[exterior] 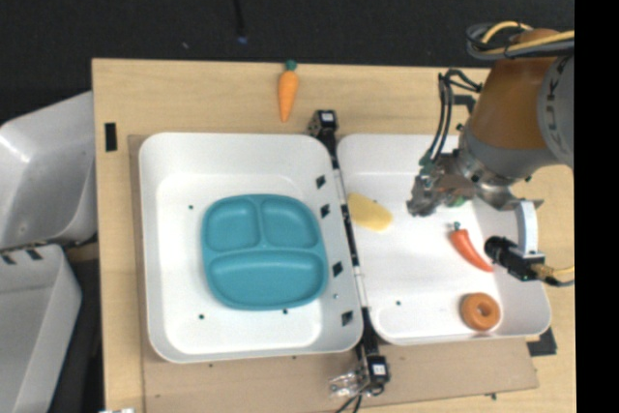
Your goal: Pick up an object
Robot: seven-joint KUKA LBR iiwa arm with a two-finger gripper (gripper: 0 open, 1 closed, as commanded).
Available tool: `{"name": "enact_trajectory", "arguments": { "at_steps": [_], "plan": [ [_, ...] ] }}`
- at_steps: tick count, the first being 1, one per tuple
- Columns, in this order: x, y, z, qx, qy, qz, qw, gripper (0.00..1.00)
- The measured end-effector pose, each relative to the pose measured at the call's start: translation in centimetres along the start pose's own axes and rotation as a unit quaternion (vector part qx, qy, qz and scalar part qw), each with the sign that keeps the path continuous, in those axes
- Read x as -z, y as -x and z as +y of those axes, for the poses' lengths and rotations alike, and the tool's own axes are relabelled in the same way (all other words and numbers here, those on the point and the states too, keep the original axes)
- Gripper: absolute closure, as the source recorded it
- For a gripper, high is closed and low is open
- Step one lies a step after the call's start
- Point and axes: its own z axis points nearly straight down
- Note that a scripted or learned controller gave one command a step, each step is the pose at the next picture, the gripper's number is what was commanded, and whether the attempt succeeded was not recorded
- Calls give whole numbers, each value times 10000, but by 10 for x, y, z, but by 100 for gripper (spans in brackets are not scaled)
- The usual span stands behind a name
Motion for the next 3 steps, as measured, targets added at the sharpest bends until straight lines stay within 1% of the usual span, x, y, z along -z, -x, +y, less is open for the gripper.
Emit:
{"name": "enact_trajectory", "arguments": {
  "at_steps": [1,2,3],
  "plan": [
    [21,2,1,12,-13,4,10000,100],
    [25,-37,22,58,-20,13,10000,100],
    [33,-93,33,63,-24,15,10000,100]
  ]
}}
